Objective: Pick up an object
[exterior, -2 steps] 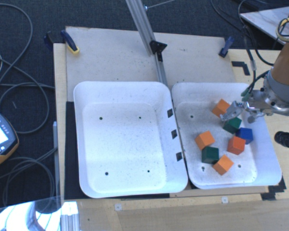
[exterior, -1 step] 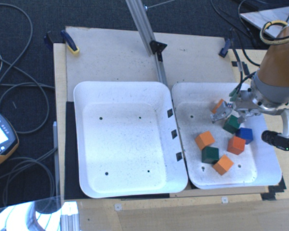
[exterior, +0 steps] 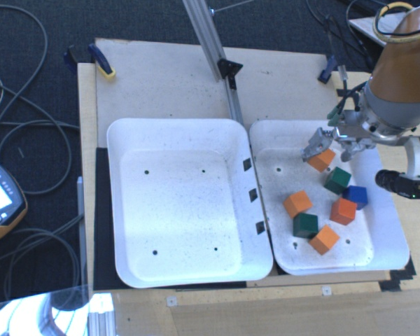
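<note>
Legible text, labels, brands, numbers, signs: none on bins [exterior: 126, 135], blocks [exterior: 298, 203], bench [exterior: 161, 75] or arm [exterior: 399, 68].

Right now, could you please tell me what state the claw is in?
Claw: over the right bin, at an orange cube; open or shut cannot be told.
</note>
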Robot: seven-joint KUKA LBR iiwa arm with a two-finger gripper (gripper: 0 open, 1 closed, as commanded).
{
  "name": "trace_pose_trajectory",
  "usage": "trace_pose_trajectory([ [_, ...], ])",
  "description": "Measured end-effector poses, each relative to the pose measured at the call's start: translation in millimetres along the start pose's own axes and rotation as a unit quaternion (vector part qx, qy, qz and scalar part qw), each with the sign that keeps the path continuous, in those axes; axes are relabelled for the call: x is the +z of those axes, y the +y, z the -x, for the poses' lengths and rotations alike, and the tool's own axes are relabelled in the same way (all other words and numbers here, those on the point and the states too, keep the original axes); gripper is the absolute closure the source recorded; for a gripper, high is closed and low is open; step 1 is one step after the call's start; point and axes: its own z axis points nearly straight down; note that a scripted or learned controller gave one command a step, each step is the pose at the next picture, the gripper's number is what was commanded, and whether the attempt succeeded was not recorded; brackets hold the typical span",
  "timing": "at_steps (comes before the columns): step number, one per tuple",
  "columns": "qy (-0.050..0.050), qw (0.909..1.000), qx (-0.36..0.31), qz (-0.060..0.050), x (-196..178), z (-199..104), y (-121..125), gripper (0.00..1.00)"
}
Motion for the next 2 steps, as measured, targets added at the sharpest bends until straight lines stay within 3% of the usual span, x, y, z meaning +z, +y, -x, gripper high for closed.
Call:
trace_pose_trajectory([
  [1, -0.001, 1.0, 0.003, 0.001, -42, 35, 15, 0.0],
  [2, 0.001, 1.0, 0.003, -0.007, -3, 31, -47, 0.0],
])
